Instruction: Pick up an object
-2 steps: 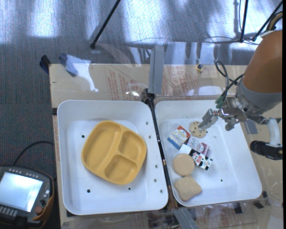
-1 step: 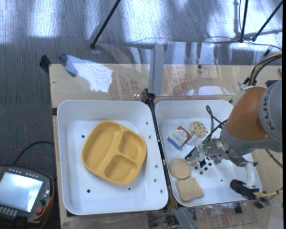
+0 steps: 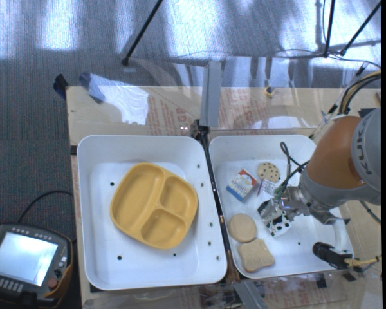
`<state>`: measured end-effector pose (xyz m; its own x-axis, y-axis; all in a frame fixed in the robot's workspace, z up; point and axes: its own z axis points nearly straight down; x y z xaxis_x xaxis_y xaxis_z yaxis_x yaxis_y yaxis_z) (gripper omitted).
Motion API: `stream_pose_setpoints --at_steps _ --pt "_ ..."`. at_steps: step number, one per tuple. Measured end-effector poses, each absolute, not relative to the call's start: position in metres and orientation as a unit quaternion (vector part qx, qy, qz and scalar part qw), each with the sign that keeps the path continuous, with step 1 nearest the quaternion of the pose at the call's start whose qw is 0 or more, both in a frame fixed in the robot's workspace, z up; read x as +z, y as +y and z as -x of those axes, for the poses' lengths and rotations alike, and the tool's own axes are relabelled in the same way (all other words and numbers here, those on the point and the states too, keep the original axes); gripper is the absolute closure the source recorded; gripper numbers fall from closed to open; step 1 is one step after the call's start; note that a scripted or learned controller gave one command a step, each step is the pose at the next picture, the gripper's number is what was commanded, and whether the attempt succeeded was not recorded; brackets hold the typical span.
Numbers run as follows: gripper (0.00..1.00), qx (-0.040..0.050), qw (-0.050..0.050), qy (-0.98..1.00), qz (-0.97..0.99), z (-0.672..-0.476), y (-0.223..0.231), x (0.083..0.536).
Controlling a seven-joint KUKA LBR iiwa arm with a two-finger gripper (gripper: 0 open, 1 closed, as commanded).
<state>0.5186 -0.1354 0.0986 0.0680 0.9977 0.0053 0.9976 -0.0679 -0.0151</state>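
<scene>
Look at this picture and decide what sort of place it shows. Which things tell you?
Probably a robotics lab. A KUKA arm reaches over two white bins on a bench, a teach pendant lies on the carpet, and tripod legs stand behind.

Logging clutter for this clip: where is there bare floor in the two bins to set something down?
Left white bin: bare strips around the yellow divided plate, widest along the near and left walls. Right white bin: bare along its far wall; its middle is crowded with the blue carton, round cookie, tan disc, bread slice and the claw.
</scene>
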Motion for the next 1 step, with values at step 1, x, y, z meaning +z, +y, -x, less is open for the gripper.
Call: stream_pose_setpoints --at_steps 1 --pt "1.0 -0.0007 0.0 -0.704 0.71 -0.5638 -0.0859 0.2196"
